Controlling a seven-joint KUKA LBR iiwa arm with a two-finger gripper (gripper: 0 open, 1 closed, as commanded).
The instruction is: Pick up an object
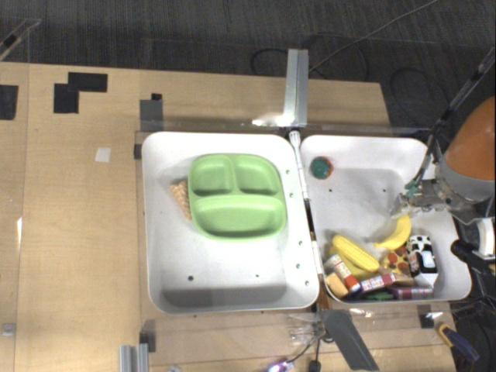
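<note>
Banana [396, 234]: lies in the right bin [364, 177], at about 4 o'clock from that bin's centre, curved, its upper tip pointing toward the gripper [412, 196]. It is the closest item to the gripper and, as a judgement, the likely pick target. Nothing is lifted; the banana appears to rest on the bin floor.

Gripper: sits just above and beside the banana's upper tip, at 3 o'clock in the right bin. How far the fingers are spread cannot be told from this view; no item is seen between them. Arm [473, 157] enters from 3 o'clock, orange band showing.

Progress, judged: approach looks complete or nearly so; closing on an item and lifting it remain.

Right bin contents: corn cob [355, 253] just beside the banana at its 8 o'clock; a heap of small packaged items [380, 284] along the 5–6 o'clock edge, too cluttered to name singly; a black-and-white item [421, 254] at 4 o'clock; a small round red-and-green object [321, 167] well apart at 11 o'clock.

Left bin [225, 281]: holds a green divided tray [235, 194] near centre, its compartments bare; a tan textured item [180, 198] partly tucked under the tray's 9 o'clock edge.

Both bins sit side by side on the table [70, 231].
</note>
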